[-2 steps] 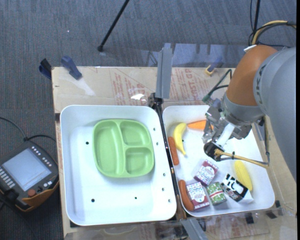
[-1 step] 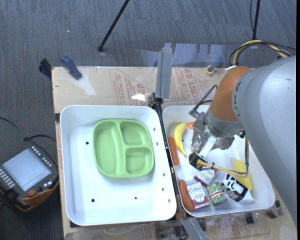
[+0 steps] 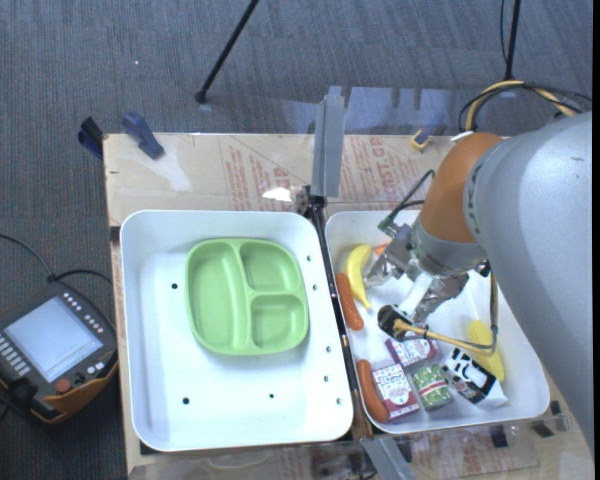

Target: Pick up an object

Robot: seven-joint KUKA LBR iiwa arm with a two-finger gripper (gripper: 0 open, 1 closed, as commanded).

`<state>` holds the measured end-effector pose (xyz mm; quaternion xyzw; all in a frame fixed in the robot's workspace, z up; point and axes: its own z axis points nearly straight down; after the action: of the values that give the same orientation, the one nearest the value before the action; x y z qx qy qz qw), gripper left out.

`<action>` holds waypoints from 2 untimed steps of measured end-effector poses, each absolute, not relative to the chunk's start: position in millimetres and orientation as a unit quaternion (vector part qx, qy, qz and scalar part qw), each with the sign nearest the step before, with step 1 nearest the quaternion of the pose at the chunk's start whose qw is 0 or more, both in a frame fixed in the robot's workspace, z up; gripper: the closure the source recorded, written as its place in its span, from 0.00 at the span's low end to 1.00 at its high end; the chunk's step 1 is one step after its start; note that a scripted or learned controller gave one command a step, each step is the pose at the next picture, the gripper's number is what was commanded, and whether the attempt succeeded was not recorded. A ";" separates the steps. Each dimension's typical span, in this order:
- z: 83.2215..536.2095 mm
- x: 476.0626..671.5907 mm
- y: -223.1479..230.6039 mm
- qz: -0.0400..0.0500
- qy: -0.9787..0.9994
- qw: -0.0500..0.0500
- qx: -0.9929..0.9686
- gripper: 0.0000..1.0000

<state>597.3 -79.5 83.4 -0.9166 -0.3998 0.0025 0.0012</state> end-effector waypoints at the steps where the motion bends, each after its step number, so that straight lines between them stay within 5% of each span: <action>1: 83.4 538.8 -107.4 0.004 -0.349 0.003 -0.937 0.00; 2: 82.3 588.6 -120.8 0.005 -0.318 0.003 -0.948 0.00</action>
<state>588.6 -120.8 82.3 -0.9482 -0.3175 0.0050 0.0031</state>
